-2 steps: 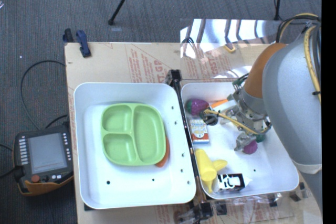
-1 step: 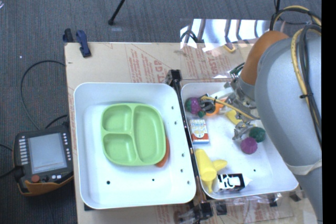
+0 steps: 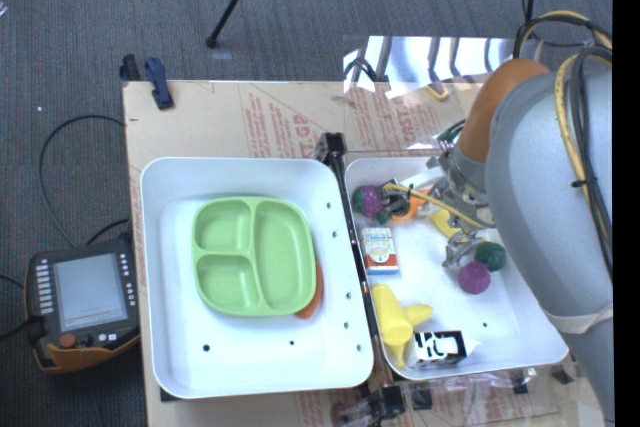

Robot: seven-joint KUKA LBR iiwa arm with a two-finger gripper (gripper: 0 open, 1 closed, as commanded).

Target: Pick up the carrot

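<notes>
The carrot [image 3: 405, 206] lies in the right bin [image 3: 520, 340], near its upper-left corner beside a purple fruit [image 3: 370, 202]. The gripper [image 3: 462, 245] hovers lower right of it; finger state cannot be determined. Carrot axis: indistinct.

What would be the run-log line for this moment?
arm over right bin | end effector low, beside carrot | carrot lying in bin, not lifted | green plate in left bin

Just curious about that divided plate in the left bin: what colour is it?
Light green; the divided plate shows plainly in the camera view.
</notes>
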